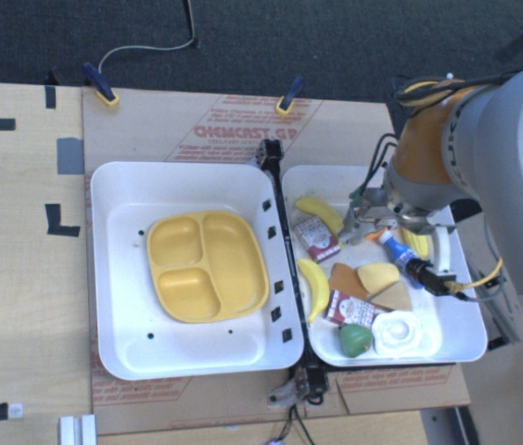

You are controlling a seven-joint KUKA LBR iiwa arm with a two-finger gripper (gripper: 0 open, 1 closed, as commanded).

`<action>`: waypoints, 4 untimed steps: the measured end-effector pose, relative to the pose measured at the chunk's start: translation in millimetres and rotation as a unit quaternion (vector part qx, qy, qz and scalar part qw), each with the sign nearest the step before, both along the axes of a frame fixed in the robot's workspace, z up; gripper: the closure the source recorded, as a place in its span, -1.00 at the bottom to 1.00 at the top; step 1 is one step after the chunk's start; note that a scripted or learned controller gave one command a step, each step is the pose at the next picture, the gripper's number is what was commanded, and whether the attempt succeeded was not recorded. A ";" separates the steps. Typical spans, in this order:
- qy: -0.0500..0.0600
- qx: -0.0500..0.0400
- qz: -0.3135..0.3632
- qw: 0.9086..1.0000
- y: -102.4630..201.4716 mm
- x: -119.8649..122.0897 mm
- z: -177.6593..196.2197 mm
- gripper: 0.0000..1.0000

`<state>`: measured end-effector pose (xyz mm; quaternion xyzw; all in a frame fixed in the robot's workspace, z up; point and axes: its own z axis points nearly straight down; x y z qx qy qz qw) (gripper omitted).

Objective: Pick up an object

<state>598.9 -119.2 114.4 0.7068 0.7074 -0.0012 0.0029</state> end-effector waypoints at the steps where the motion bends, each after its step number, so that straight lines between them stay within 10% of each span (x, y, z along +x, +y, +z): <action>1: 0.000 0.000 0.000 1.000 -0.1 0.0 0.0 -1.00; 2: 0.001 0.000 0.000 1.000 0.4 -0.1 9.1 1.00; 3: 0.001 0.000 0.000 1.000 0.3 -0.2 9.1 -1.00; 4: 0.000 0.002 0.001 1.000 18.7 70.2 -28.9 -1.00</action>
